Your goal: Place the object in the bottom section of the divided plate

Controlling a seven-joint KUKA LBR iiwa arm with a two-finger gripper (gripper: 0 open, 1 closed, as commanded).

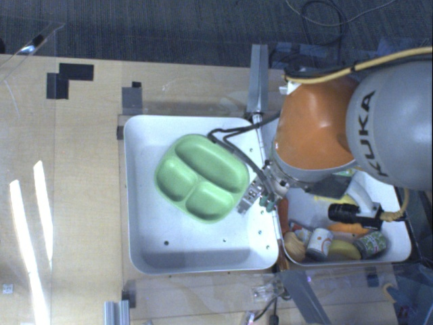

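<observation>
- Gripper (258, 196): hangs low over the right margin of the left bin (145, 242), close to the wall shared with the right bin (407, 244). The arm hides much of it. Whether it is open or closed, and whether it grips anything, cannot be told.
- Arm (396, 124): grey, reaching in above and to the right of the gripper. Its orange band (312, 131) sits directly above the gripper and covers the upper part of the right bin.
- Plate (203, 175): green, three sections, lying flat in the left bin just left of the gripper. Its right rim is very near the gripper, and contact cannot be judged. The long section lies up and left of the gripper. The two smaller sections lie left of the gripper, one of them closest to it.
- Loose items: all lie in the right bin, below and to the right of the gripper and apart from the plate. Which one is the task's object cannot be told.
- Cup (316, 242): pale, nearest of these items, below and right of the gripper.
- Banana (342, 250): yellow, just right of the cup.
- Can (372, 243): lying on its side, farther right, beside the banana.
- Carrot (350, 227): orange, right of the gripper, just above the banana and can.
</observation>
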